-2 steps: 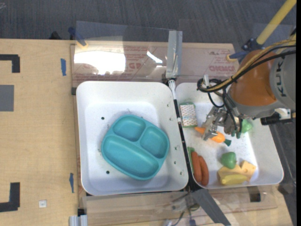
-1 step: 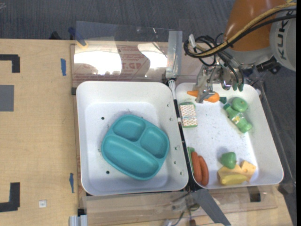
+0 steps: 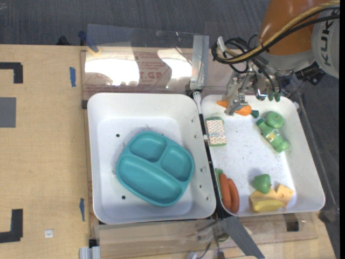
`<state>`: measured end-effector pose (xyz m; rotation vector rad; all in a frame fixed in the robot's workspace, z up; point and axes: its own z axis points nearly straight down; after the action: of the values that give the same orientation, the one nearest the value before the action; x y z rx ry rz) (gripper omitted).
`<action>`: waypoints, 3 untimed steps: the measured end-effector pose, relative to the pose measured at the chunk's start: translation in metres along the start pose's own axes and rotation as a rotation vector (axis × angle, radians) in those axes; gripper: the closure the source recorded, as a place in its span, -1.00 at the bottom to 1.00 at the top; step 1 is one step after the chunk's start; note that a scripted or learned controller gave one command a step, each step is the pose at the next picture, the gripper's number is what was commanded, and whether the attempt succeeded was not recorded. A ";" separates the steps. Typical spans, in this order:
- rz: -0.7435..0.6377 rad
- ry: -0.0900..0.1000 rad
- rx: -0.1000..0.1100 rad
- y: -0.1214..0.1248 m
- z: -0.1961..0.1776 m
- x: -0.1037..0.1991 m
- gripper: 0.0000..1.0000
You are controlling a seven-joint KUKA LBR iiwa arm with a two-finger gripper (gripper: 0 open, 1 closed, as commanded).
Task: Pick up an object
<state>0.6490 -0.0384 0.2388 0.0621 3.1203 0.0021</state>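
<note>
1. The gripper (image 3: 237, 102) sits low over the far edge of the right bin (image 3: 310, 166), partly covering an orange carrot-like toy (image 3: 243, 111); whether its jaws grasp it cannot be told.
2. The arm (image 3: 294, 20) is cut off at the picture's top right corner, cables looping beside the wrist.
3. A green toy (image 3: 272, 128) lies near the right bin's far right corner.
4. A teal divided plate (image 3: 155, 167) fills the left bin (image 3: 102, 144).

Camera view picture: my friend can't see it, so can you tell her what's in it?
A robot arm's pincer hangs over the far end of the right bin, right by a small orange toy. That bin also holds toy foods: green pieces, hot dogs, a yellow banana. The left bin holds a teal divided plate.
</note>
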 end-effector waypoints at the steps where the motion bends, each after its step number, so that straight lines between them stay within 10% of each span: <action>1: -0.001 -0.009 0.000 0.001 -0.012 -0.002 1.00; 3: -0.097 0.000 -0.001 0.029 -0.041 0.004 1.00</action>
<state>0.6454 -0.0092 0.2802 -0.0892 3.1193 0.0016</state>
